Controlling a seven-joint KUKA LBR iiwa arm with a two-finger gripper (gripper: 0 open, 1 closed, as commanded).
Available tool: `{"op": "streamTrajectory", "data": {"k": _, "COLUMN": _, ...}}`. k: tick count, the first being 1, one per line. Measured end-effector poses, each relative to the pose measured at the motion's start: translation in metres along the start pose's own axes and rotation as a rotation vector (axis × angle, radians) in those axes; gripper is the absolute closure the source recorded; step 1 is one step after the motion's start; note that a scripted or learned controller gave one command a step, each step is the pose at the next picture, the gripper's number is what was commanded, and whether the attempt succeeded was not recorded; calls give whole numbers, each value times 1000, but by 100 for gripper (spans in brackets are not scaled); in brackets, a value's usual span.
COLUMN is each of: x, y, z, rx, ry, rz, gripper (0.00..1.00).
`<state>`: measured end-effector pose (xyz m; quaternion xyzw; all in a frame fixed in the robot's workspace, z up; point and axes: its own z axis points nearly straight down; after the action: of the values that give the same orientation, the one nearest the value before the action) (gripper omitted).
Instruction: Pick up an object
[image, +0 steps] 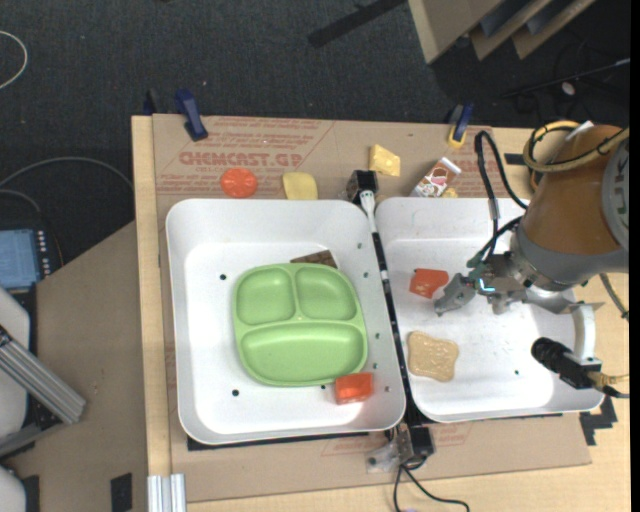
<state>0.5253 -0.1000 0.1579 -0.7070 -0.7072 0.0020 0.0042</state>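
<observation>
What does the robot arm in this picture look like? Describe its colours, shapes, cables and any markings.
The arm is thick and rounded, with a wide orange band above a grey wrist section. A black cable loops beside it down towards the wrist. The claw at its end is small, grey and metal, with a spot of blue-green light just behind it. No lettering can be made out.

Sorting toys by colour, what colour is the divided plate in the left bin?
Light green divided plate, clearest in the camera view.
</observation>
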Motion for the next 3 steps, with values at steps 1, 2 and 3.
{"op": "streamTrajectory", "data": {"k": 1, "x": 8, "y": 100, "z": 75, "rx": -15, "ry": -3, "rz": -4, "gripper": 0}}
{"op": "streamTrajectory", "data": {"k": 2, "x": -62, "y": 124, "z": 71, "rx": -13, "ry": -8, "rz": 5, "gripper": 0}}
{"op": "streamTrajectory", "data": {"k": 3, "x": -58, "y": 92, "z": 72, "rx": -5, "ry": -2, "rz": 2, "gripper": 0}}
